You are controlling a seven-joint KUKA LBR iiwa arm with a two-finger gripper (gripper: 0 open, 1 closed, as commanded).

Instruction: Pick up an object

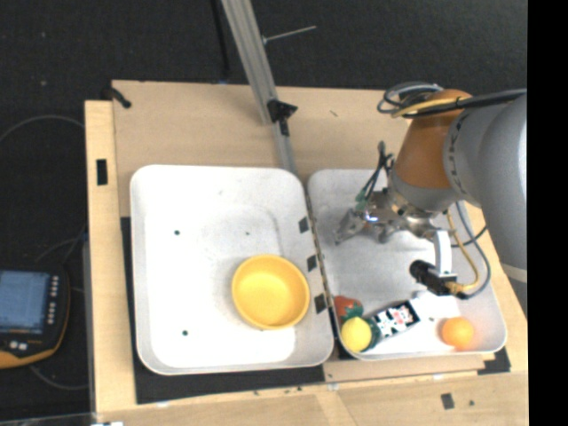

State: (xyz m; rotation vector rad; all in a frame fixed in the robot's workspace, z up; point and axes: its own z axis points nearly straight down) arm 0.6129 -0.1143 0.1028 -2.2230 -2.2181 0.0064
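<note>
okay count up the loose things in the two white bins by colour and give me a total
Yellow: 2, the yellow bowl in the left bin and the yellow ball in the right bin
Orange: 1, the orange ball
Red: 1, the small red item
Black and white: 1, the flat packet
Total: 5
</note>
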